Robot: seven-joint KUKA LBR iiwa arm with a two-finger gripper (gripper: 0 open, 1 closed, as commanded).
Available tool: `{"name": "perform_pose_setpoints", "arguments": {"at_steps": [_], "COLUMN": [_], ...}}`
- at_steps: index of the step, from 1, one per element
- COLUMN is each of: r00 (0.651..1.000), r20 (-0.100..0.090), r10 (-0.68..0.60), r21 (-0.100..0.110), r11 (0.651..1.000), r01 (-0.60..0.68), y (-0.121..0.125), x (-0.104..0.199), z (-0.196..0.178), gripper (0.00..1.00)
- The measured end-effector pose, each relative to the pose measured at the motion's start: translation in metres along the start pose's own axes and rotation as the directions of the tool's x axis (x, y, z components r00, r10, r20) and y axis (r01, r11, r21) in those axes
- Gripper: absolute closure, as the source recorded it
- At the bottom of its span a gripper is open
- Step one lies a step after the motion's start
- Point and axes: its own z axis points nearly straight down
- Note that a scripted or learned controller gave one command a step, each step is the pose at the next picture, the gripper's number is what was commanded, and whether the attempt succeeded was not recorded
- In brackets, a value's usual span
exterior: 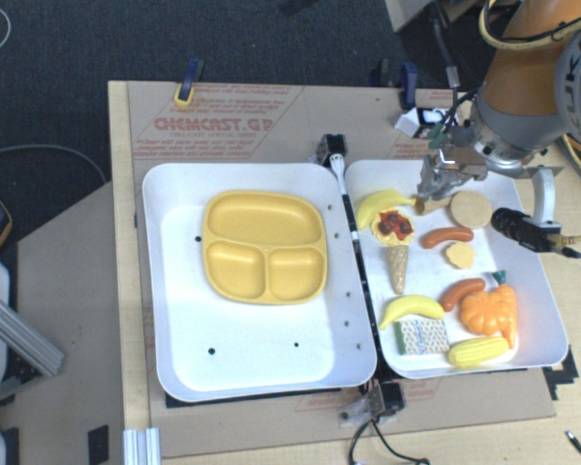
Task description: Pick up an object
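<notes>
Nearest you, the corn cob (478,351) lies along the right bin's (552,303) front edge. The yellow tray (265,245) fills the left bin's (165,260) middle. By the right bin's far edge, your gripper (432,188) hovers beside the taco (391,219).

Yellow tray (264,245) left bin, toy food (443,289) right

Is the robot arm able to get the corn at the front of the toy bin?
Probably yes. The corn lies in the open at the near edge of the right bin, nothing on top of it. The gripper hangs over the bin's far end.
</notes>
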Motion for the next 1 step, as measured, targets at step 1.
{"name": "perform_pose_setpoints", "arguments": {"at_steps": [1], "r00": [1.0], "r20": [-0.001], "r10": [-0.001], "r21": [0.001], "r11": [1.0], "r01": [0.001], "y": [0.0051], "x": [0.0051], "z": [0.0161], "gripper": [1.0]}}
